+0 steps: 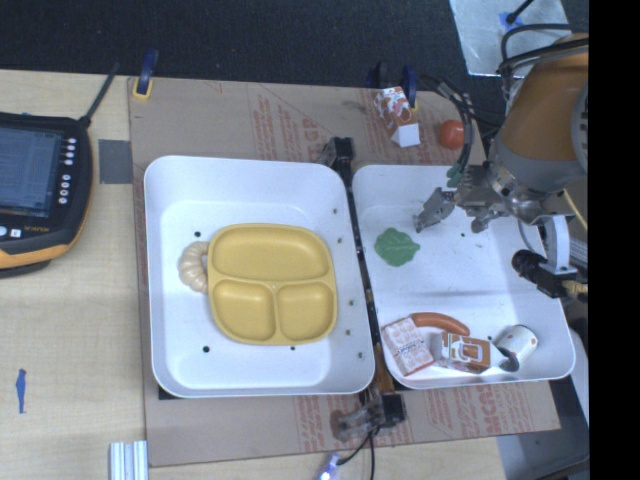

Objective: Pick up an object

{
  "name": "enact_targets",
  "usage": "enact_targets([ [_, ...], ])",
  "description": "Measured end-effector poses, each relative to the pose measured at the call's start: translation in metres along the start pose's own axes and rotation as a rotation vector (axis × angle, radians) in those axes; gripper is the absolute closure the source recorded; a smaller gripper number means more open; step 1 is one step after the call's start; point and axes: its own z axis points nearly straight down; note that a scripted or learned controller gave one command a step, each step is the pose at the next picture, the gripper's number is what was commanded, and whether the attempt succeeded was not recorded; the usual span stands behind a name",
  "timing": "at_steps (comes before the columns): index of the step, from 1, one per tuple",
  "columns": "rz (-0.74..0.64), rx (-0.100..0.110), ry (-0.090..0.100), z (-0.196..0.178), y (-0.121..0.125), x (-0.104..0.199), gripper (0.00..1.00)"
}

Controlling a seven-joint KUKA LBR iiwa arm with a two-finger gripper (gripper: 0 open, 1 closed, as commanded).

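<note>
My gripper point(456, 218) hangs over the upper middle of the right bin point(450, 278), open, with nothing between its fingers. A green leaf-shaped object point(397, 247) lies just left of and below it, apart from the fingers. Along the bin's front edge lie an orange sausage point(438, 322), a white-and-red packet point(405, 346), a small orange-and-white box point(465, 351) and a white cup point(517, 342) on its side.
The left bin point(170, 208) holds a yellow divided tray point(272, 281) with a beige pastry point(192, 265) at its left side. Behind the right bin stand a small carton point(397, 113) and a red ball point(452, 133). A control pendant point(35, 188) lies far left.
</note>
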Motion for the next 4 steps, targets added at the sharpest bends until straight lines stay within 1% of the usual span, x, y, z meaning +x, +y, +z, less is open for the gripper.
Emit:
enact_targets([
  [1,-0.002,0.004,-0.002,0.080,0.020,0.003,0.00],
  [2,0.003,0.001,-0.001,0.104,0.066,-0.088,0.00],
  [3,0.001,0.002,-0.001,0.050,-0.063,-0.048,0.00],
  [4,0.000,-0.001,-0.002,0.105,-0.094,-0.008,0.00],
])
